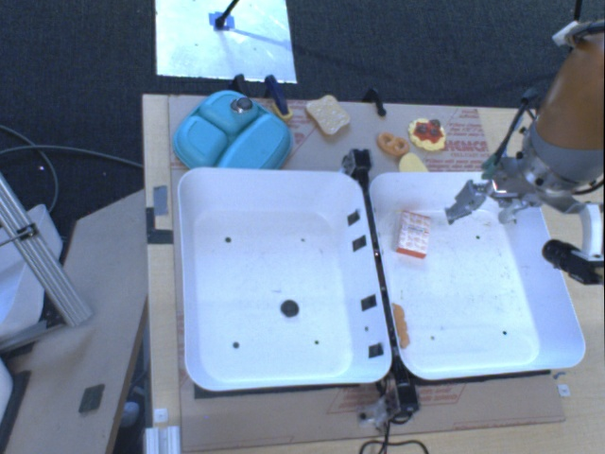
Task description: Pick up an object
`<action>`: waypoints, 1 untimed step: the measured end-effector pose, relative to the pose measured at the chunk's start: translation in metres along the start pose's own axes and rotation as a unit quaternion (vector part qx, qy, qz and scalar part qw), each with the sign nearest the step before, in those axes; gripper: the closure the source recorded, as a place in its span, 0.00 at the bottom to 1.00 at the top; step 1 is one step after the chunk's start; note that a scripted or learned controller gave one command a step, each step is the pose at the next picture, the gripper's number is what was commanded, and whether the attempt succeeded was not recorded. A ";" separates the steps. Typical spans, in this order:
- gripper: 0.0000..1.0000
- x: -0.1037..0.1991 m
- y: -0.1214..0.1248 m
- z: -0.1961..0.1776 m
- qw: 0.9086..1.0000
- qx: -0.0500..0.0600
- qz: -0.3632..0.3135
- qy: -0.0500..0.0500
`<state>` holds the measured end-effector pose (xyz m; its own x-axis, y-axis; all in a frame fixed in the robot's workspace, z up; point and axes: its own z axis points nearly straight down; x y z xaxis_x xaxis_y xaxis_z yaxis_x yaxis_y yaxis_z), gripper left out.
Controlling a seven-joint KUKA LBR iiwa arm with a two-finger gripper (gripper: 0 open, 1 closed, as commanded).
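In the right bin (529,348) the small red-and-white packet (413,234) lies flat just left of the pincer (482,200), whose fingers look spread and empty, so a descent from there could well close on bare floor beside it.

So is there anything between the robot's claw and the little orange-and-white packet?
No. In the camera view, only bare white floor of the right bin separates the gripper from the orange-and-white packet. The claw hangs to the packet's upper right.

red print on the cardboard sheet (470,132) and small packet (413,234), both illegible
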<state>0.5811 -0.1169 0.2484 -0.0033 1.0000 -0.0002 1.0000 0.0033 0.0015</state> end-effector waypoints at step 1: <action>0.00 -0.095 -0.048 0.107 1.000 0.003 0.005 0.000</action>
<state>0.5336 -0.2115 0.1415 0.0066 1.0000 -0.0003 1.0000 -0.0066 -0.0053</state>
